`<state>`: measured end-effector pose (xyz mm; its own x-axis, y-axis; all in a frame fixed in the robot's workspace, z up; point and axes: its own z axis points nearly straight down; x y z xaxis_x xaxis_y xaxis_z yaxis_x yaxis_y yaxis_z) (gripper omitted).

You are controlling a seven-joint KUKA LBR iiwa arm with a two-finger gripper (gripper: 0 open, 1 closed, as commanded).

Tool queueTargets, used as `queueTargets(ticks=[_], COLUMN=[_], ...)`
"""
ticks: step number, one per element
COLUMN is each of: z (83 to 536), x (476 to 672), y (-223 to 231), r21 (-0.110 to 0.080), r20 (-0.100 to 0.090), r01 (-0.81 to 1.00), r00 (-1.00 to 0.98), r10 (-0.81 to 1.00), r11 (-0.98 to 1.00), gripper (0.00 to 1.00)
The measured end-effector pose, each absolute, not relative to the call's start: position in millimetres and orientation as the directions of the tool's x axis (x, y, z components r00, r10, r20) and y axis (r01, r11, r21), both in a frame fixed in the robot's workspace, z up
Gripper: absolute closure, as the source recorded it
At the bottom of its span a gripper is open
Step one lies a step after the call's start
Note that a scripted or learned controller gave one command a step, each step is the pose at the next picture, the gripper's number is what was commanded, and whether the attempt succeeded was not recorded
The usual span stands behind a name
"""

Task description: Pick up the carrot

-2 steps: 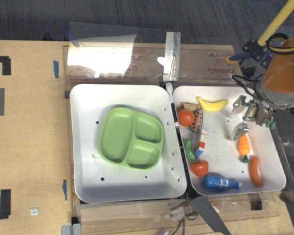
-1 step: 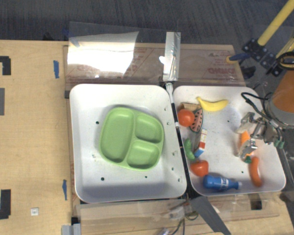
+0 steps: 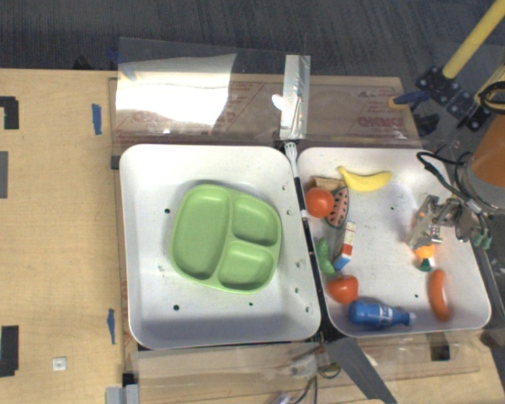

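While the gripper hangs low in the right bin, fingers pinched on the carrot, orange sausage just below, green plate in left bin.

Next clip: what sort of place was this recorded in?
Most likely a robotics lab set up for pick-and-place trials. Two shallow white bins sit on a bench: the left bin holds a green divided plate, the right bin toy food such as a banana, and the end effector reaches in.

- You see the gripper at three o'clock in the right bin.
- The carrot sits just below it.
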<state>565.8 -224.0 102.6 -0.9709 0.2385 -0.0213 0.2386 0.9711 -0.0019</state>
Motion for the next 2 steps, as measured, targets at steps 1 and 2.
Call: queueTargets(ticks=[1, 2], z=[219, 127], x=[507.9, 485.3], y=[-225, -222], r21=[-0.005, 0.003], r20=[-0.015, 0.0], r01=[0.071, -0.302], r00=[-0.997, -0.953], r10=[0.071, -0.302], r11=[0.997, 0.953], gripper=[1.0, 1.0])
